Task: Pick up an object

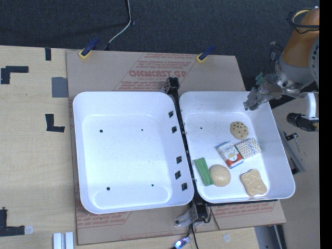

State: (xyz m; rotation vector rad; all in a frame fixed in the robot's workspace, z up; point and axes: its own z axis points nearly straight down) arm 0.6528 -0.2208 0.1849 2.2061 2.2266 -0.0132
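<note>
Fingers (252,101) at right bin (280,139) upper rim; opening cannot be told, nothing seen held. Round cookie (238,129) lies below-left, apart. Nearby: small carton (230,154), checkered packet (248,148), green block (203,171), bun (220,175), biscuit (253,183). Left bin (85,139) alongside.

The arm (298,45) is seen at the upper right, its orange band uppermost and the grey wrist slanted down and to the left. The tool (252,101) is carried low at the end of the wrist, pointed downward and leftward. Whether anything is gripped cannot be made out.
</note>
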